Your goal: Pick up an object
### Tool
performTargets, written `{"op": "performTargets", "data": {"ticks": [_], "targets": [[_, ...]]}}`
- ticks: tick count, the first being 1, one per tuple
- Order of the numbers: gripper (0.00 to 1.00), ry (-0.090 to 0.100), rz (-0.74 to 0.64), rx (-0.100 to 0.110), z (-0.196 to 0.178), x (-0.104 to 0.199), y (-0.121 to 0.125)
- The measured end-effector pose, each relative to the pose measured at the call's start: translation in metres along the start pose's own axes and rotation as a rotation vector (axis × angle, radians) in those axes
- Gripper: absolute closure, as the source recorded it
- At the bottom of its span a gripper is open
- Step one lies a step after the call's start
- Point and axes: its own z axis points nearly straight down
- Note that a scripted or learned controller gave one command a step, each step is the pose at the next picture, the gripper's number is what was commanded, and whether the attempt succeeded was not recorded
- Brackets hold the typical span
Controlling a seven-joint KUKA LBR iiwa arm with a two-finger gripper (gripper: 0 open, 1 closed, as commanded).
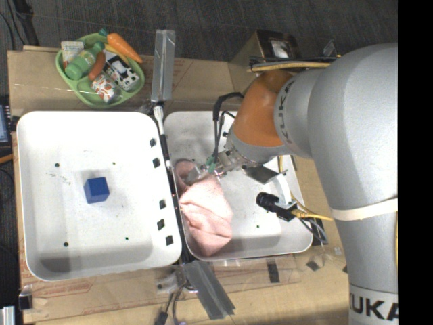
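Reaching in from the right of the frame, the grey arm (pixel 352 147) bent down over the right-hand bin (pixel 270 239), its orange band sitting above the wrist near the middle of the picture. That low pose suited a grasp in the bin, as I judged it. The left-hand bin (pixel 40 181) took up the left half of the frame and held one blue cube (pixel 97 189), well apart from the arm. In the right-hand bin a pink cloth (pixel 205 215) lay crumpled against the left wall, the likeliest thing to be picked. The gripper (pixel 208 168) hung at the cloth's upper edge, touching or just above it; I could not tell which, nor how the pincer was set, as the wrist hid it. A green bowl (pixel 95 66) of toy food stood in the upper left, off the bins. Both bins rested on a brown bench (pixel 203 73), with dark floor across the top.
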Motion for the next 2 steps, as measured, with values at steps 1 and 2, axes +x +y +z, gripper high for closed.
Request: {"op": "performTargets", "data": {"ticks": [1,2], "targets": [[1.00,0.000,-0.003,0.002,-0.009,0.000,0.000],[1.00,0.000,0.104,0.001,-0.101,0.016,0.064]]}}
